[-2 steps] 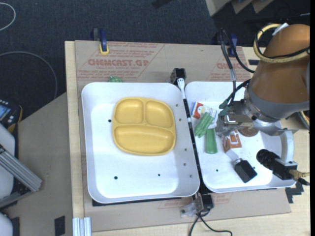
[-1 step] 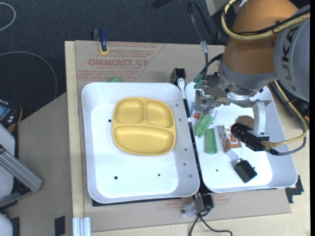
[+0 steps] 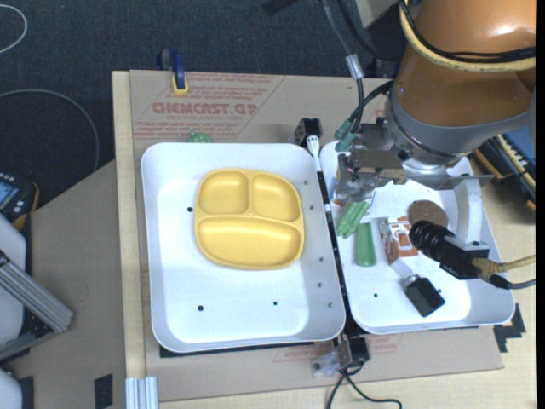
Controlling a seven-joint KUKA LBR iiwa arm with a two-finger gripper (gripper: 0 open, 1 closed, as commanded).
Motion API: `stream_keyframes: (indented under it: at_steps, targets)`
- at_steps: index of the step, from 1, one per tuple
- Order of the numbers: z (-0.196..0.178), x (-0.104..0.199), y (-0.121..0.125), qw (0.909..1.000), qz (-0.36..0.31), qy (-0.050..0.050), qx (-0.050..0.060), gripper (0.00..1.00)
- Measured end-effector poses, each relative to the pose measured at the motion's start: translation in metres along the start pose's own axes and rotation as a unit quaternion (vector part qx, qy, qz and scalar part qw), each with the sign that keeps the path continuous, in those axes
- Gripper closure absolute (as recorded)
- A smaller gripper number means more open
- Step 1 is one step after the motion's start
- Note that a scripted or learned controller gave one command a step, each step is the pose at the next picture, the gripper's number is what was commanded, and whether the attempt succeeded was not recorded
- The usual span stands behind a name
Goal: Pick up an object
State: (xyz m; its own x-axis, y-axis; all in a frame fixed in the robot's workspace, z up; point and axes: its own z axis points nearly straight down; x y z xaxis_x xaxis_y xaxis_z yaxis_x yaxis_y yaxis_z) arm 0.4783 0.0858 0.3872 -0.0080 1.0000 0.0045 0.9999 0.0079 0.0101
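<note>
Arm's orange band (image 3: 477, 41) up top; gripper (image 3: 362, 186) w/ grip state unclear at right bin's (image 3: 451, 309) left edge over green pieces (image 3: 356, 224); pick not done.

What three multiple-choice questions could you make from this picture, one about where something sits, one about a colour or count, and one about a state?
1. Where is the yellow divided plastic plate?
A. left white bin
B. right white bin
C. on the bare bench

2. How many compartments has the plate?
A. two
B. three
C. five

3. How does the green plastic stick lie?
A. flat on the right bin's floor
B. standing upright
C. inside the plate

Answers: 1 A, the plate rests on the left white bin. 2 B, two small wells above one long well. 3 A, it lies flat in the right white bin, below the hand.
</note>
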Motion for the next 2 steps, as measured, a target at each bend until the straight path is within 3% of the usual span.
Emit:
stream_keyframes:
  at_steps: [1, 2]
  targets:
    - [-0.016, 0.015, 0.002, 1.0, 0.003, -0.002, 0.003, 1.0]
    - [-0.04, -0.006, 0.002, 1.0, 0.005, -0.002, 0.002, 1.0]
